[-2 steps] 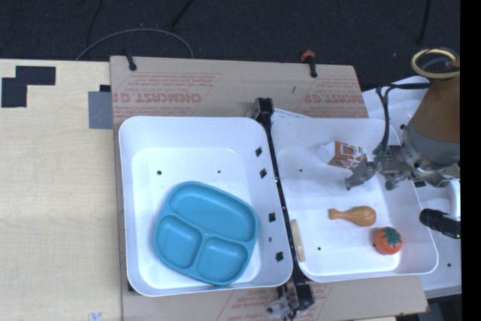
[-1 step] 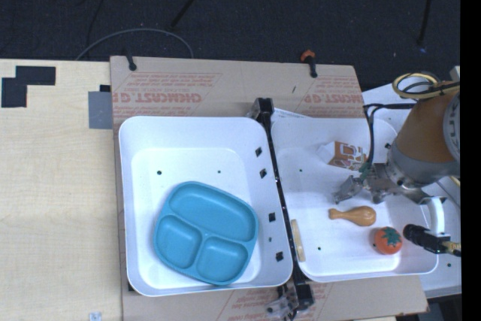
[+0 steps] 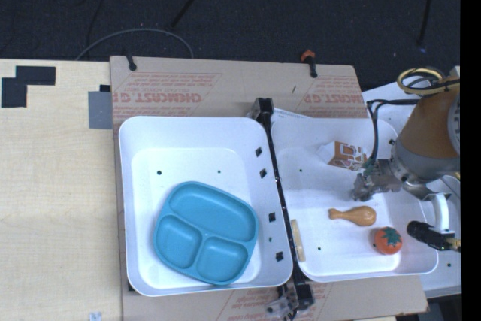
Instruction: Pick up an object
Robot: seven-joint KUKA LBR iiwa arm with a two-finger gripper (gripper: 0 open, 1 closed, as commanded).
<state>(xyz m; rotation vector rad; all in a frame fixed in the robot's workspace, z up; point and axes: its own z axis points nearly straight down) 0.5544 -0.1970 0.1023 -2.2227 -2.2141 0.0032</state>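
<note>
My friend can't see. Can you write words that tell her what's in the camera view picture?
A grey robot arm's tool hangs over the right white bin, just above a tan wooden toy and near a small orange fruit toy. The left white bin holds a blue divided plate.

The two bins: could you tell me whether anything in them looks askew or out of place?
The blue plate lies turned at a slant in the left bin. Otherwise nothing stands out.
</note>
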